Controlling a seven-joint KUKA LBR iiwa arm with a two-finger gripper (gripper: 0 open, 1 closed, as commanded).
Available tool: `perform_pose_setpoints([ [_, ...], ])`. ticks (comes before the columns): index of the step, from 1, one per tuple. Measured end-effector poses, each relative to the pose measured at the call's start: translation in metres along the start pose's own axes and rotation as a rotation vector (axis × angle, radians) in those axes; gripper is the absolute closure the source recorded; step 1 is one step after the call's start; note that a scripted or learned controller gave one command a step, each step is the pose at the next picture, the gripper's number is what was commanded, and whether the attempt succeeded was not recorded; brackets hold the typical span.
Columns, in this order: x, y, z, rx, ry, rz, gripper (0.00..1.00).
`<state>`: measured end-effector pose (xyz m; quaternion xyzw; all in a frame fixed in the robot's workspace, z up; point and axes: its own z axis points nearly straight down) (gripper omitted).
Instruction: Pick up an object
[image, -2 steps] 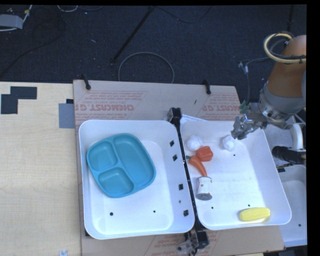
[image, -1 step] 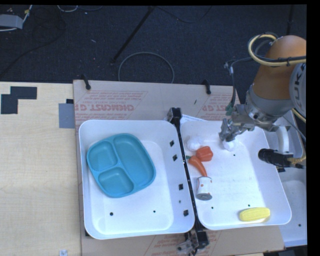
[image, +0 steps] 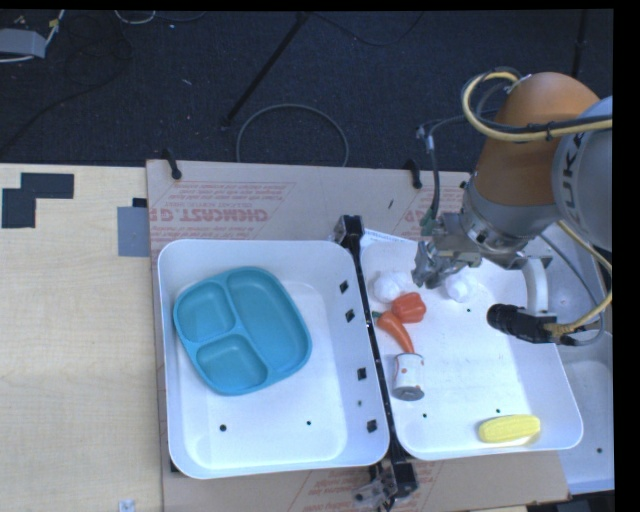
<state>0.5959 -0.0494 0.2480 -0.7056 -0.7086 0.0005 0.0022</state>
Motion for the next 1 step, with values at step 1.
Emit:
perform_pose_setpoints([
  [1, 0.0529, -0.018, -0.0038, 0.001, 0.0, 0.0, 1.0],
])
